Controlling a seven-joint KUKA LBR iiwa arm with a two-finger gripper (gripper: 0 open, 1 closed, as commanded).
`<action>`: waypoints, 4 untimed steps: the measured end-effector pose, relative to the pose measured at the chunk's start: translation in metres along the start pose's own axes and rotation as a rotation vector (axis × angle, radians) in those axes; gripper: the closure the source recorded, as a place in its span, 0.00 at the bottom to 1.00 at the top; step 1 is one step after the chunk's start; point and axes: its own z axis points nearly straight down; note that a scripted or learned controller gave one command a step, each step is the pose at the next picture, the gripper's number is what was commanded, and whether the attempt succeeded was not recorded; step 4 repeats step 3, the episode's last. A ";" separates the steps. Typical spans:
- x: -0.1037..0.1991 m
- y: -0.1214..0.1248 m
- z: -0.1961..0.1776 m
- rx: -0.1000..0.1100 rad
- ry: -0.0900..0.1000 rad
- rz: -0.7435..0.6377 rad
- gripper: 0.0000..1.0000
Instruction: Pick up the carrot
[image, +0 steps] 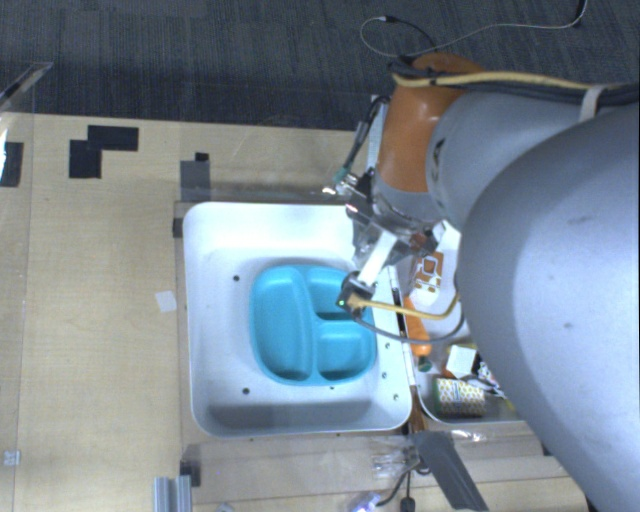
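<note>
— Pale wood first: what lies nearest you?

— Pale wood is the bench (90, 400), running along the near edge and out to the left. Two white bins sit on it side by side. You see the whole left bin (215, 330). Of the right bin (428, 408), you see a near corner, with the arm covering the rest.

— What is in the left bin?

— A blue tray (290, 330) with three compartments lies flat in the middle: one long one on the left and two smaller ones on the right.

— And the carrot?

— A small orange piece, which looks like the carrot (422, 350), lies in the right bin, just inside the wall it shares with the left bin. Nearer you in that bin is a speckled packet (460, 395). Farther back is a white card (430, 272) with orange print.

— Where is the gripper?

— The gripper (352, 297) points down and to the left over the far right compartment of the tray, close to the tray's right rim. It is near the carrot but apart from it, on the other side of the shared wall. You cannot tell whether it is open or closed, and nothing is seen in its grasp.

— And behind that?

— The grey arm (540, 250) fills the right side, with its orange band (410, 140) above the wrist. Beyond the bench, dark floor (200, 50) runs across the top.
</note>
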 end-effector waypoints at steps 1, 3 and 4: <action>0.011 -0.018 -0.039 -0.001 0.001 -0.223 1.00; -0.002 0.041 -0.051 -0.001 0.000 -0.311 1.00; -0.002 0.041 -0.051 -0.001 0.000 -0.311 1.00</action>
